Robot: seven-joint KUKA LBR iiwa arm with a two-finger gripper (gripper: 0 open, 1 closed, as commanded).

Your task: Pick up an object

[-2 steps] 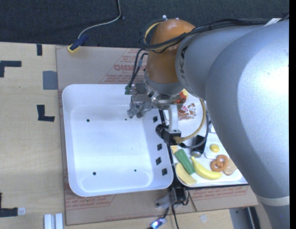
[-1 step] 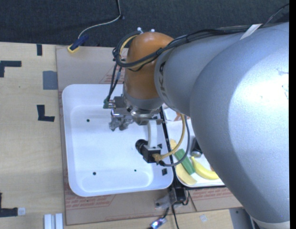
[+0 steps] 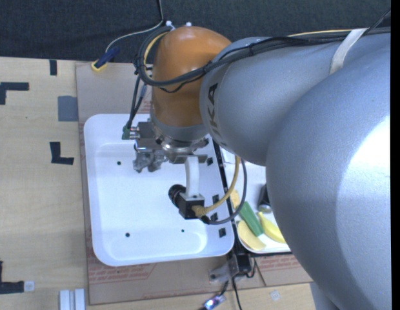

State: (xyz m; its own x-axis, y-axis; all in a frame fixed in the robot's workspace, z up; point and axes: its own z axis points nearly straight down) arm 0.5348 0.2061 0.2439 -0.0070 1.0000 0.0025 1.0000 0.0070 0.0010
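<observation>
My gripper (image 3: pixel 147 162) hangs over the upper middle of the left white bin (image 3: pixel 110 237), pointing down just above its floor, with nothing visible under it. The grey arm with its orange band reaches in from the right and covers most of the right bin. In the uncovered strip of the right bin (image 3: pixel 277 247) lie a green stick-shaped object (image 3: pixel 250 219) and a yellow banana-like object (image 3: pixel 268 230), well to the right of the gripper and below it in the view.
Both bins rest on a brown cardboard sheet (image 3: pixel 110 89) on the wooden bench. Black tape marks (image 3: pixel 58 152) lie on the bench left of the bins. Cables hang beside the wrist, between the bins.
</observation>
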